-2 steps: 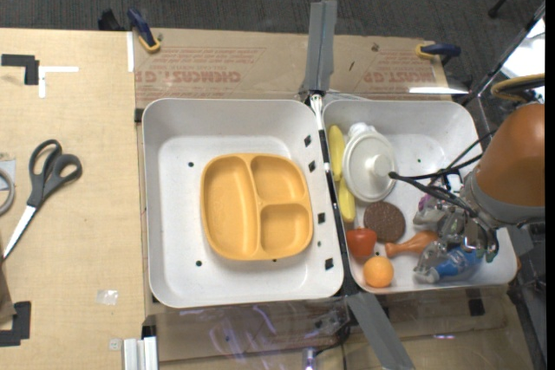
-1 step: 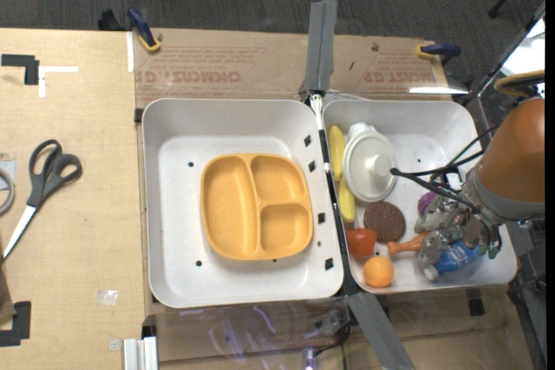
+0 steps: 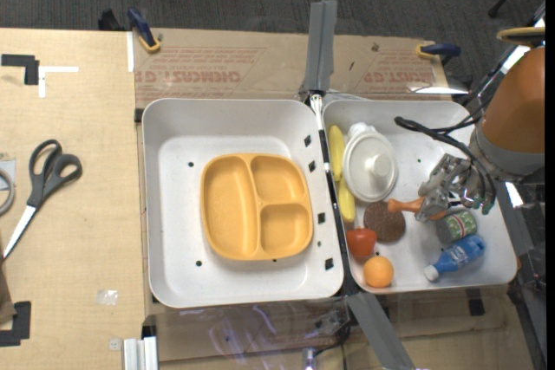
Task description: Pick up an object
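Camera view, looking down on both bins. The left bin (image 3: 165,212) has bare floor all round a yellow tray (image 3: 257,205), which sits centred with three compartments. The right bin (image 3: 408,110) is crowded: free floor lies only along its 12 o'clock side.

The gripper (image 3: 444,197) is low over the right bin's 3 o'clock side, fingers spread narrowly, nothing seen between them. An orange-handled brush (image 3: 388,218) lies just at its 9 o'clock. A green can (image 3: 458,226) sits at its 5 o'clock, a blue bottle (image 3: 454,259) beyond that by the rim.

A white bowl (image 3: 371,165) sits upside down, a banana (image 3: 342,173) hugging the divider beside it. A tomato (image 3: 361,241) and an orange (image 3: 378,271) sit at the bin's 7 o'clock.

On the wooden bench (image 3: 78,82) at far 9 o'clock, scissors (image 3: 42,186) lie well apart.
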`<state>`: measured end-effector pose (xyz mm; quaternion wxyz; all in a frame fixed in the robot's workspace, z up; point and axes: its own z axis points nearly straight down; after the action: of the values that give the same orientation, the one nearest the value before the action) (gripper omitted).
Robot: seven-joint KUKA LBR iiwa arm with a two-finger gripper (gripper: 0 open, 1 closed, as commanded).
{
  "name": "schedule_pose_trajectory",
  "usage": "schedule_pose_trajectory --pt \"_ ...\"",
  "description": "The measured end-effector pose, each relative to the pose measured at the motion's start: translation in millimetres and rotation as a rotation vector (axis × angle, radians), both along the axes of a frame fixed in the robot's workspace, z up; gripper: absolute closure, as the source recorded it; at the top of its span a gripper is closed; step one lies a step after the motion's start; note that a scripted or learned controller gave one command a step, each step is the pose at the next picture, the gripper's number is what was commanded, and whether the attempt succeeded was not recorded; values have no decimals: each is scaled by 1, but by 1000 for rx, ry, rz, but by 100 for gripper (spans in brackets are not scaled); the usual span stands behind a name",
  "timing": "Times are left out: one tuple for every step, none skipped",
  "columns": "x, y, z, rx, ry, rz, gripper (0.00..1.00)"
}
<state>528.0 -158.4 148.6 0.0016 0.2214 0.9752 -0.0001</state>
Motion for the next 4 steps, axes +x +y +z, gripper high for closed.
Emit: schedule_pose_trajectory --pt "-3 68 95 0 -1 21 100" --pt "-1 68 103 -1 -3 25 100" --pt "0 68 112 -2 -5 27 100" --pt "2 68 121 -3 -8 29 100"
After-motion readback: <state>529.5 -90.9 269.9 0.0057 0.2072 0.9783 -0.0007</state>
